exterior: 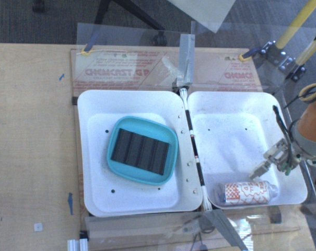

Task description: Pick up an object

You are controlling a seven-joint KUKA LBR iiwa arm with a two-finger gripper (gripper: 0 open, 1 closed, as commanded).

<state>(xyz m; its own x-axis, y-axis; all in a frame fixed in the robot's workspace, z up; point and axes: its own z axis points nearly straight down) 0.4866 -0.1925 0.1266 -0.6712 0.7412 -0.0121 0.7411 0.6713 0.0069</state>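
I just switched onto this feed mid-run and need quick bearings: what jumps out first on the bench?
The turquoise tray holding dark ribbed slabs stands out most, lying in the middle of the left bin. In the right bin, a red-and-white patterned bottle lies on its side against the near wall. The claw hangs just above and to the right of that bottle, reaching in from the right.
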